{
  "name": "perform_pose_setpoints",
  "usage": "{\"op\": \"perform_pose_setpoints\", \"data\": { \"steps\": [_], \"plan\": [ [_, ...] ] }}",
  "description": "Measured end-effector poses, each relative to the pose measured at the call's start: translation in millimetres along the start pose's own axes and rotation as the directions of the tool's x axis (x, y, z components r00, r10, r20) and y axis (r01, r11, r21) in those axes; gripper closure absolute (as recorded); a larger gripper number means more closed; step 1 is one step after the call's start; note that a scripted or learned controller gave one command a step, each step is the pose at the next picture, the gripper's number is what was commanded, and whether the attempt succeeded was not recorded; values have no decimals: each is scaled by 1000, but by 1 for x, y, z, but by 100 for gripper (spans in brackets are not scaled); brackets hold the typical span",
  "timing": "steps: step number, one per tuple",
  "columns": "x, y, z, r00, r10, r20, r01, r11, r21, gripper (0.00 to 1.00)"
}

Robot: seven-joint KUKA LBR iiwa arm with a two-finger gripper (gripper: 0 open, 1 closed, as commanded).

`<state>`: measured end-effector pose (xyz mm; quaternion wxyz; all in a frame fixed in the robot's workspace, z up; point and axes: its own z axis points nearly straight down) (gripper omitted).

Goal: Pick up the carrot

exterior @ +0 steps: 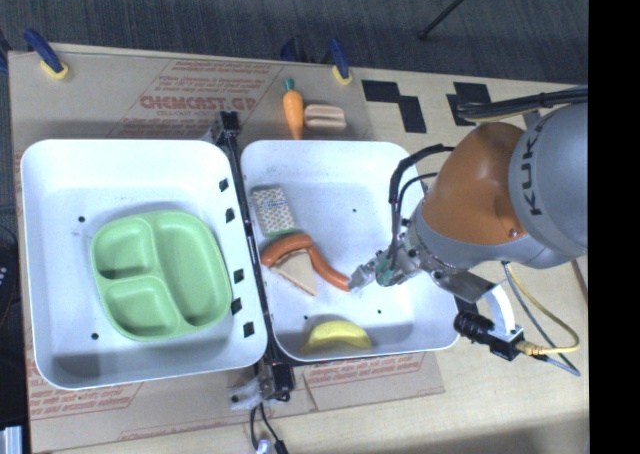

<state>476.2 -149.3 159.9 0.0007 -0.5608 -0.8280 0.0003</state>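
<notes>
Two white bins sit side by side on a cardboard-covered bench (400, 102) w/ red print; dark carpet lies beyond its far edge. Left bin (60, 172) holds a green divided plate (160, 272). Right bin (340, 167) holds a grey sponge-like block (271, 209), a curved orange sausage (305, 252) over a pale wedge (297, 277), and a banana (337, 335) by the near wall. Carrot (292, 112) lies outside the bins, on the cardboard just past the right bin's far rim, beside a small bun-like piece (324, 118). Gripper (372, 272) is low in the right bin, tips at the sausage's end; can't tell if fingers are apart or closed. Bare bin floor far-right of centre; arm covers the right rim.
</notes>
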Motion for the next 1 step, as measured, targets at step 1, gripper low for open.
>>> {"op": "perform_pose_setpoints", "data": {
  "steps": [1],
  "plan": [
    [-17, -7, -21, 982, -187, 1, 187, 982, 0, 100]
  ]
}}
